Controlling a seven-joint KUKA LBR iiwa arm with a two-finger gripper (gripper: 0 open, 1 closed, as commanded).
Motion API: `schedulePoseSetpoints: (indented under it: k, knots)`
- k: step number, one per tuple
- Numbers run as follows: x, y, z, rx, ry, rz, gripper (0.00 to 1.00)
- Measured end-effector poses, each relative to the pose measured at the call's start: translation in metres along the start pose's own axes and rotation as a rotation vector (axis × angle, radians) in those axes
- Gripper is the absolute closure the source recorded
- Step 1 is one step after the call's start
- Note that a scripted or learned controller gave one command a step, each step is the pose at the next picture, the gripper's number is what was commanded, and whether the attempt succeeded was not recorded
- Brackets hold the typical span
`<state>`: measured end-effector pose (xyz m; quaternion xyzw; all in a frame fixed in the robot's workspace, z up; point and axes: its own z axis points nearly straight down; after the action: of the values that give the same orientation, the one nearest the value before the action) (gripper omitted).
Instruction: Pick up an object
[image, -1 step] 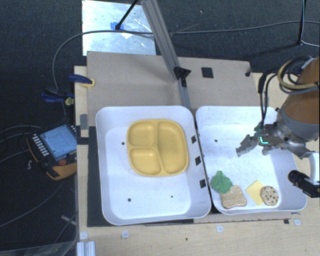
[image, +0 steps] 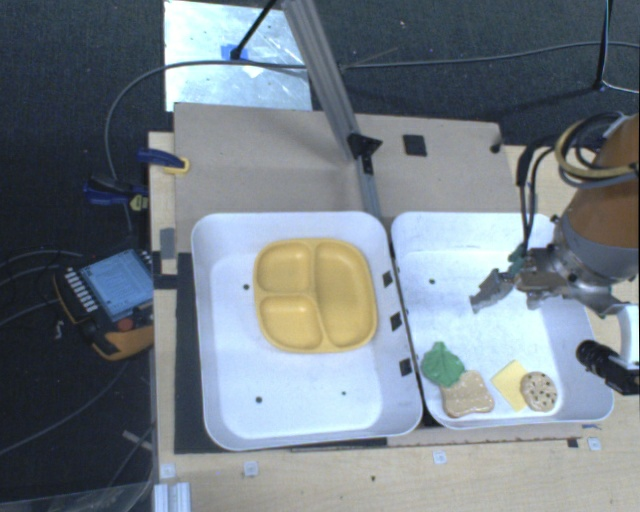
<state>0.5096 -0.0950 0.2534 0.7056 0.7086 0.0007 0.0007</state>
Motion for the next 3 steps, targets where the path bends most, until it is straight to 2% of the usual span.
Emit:
schedulePoseSetpoints:
  k: [2,3]
  knots:
    - [0.010,-0.006,0.117,0.005,0.001,0.003,0.00]
    - [0.010,-0.005,0.167,-0.001,0.000,0.004,0.00]
